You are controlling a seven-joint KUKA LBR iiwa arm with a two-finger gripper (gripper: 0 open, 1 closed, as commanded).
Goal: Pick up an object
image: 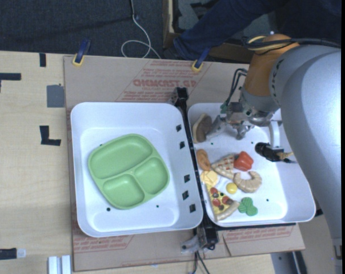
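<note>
I see my gripper (229, 127) spread open, holding nothing, at the right bin's (295, 201) crowded back edge beside the brown toy (201, 127), open floor lying toward the right wall.

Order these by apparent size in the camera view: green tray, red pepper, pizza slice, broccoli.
1. green tray, clearly largest
2. pizza slice
3. red pepper and broccoli: they look alike, so I do not rank them.

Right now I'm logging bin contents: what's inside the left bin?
The left bin holds one green divided tray, its three compartments bare. Whatever lies beneath the tray is covered.
</note>
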